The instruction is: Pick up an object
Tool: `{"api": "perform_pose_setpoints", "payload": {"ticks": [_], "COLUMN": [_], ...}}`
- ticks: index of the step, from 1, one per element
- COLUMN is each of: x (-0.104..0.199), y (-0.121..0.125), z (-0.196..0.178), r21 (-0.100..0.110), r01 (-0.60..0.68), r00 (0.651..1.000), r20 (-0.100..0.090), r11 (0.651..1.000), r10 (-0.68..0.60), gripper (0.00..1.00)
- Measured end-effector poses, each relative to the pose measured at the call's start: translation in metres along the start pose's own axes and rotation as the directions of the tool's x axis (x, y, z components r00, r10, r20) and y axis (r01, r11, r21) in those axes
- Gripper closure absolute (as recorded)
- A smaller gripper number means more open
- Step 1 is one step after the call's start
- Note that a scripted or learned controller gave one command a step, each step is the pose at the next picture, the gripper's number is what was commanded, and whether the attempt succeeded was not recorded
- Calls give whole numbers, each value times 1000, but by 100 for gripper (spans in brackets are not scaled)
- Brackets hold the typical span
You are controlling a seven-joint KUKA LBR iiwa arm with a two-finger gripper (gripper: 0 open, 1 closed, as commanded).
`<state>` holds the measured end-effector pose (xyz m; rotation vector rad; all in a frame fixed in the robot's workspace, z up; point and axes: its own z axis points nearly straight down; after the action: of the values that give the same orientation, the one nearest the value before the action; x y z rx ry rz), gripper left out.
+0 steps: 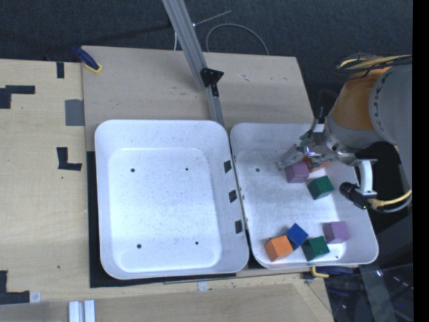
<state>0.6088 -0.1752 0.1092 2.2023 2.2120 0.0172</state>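
Wide shallow white plastic bin [164, 196] sits centre frame, its twin white bin [268, 193] just to the right carrying all the blocks. The grey arm with the orange band [375, 109] leans in from the right edge, its metal two-finger gripper [305, 154] low in that right bin, right over a purple cube [296, 172]; whether the jaws have hold of it I cannot tell. A green cube [320, 187] lies just beside. Near the bin's lower edge cluster an orange cube [279, 247], blue cube [297, 234], second green cube [315, 248] and pale purple cube [336, 231].
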Motion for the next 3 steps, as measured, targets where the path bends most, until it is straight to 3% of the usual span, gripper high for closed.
{"api": "perform_pose_setpoints", "payload": {"ticks": [1,2,3], "x": [1,78,168], "y": [0,-8,20], "z": [-10,9,-88], "r21": [-2,3,15], "r01": [1,1,5], "r00": [1000,1000,1000], "r20": [0,-1,-10], "r11": [1000,1000,1000], "r10": [-1,-1,-5], "gripper": [100,100,100]}}
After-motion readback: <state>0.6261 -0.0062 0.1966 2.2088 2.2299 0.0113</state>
